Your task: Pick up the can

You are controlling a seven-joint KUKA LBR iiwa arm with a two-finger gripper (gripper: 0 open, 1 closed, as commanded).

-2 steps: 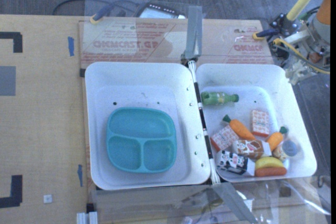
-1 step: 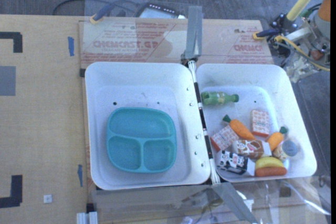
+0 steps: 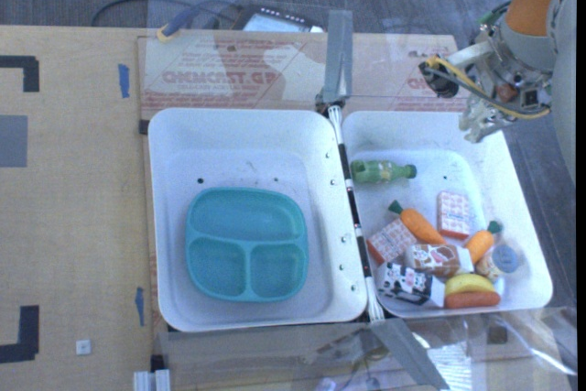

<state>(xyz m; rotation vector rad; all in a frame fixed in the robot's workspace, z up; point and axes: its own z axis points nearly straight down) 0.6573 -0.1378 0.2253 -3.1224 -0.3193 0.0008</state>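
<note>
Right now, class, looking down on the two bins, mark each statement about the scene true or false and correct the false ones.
1. The teal divided tray lies in the left bin. True.
2. The green bottle stands upright. False: it lies on its side in the right bin.
3. The pincer hovers over the right bin's far right corner. True.
4. The can sits beside the tray. False: it is in the right bin, near its right wall.
5. Two carrots lie in the right bin. True.
</note>
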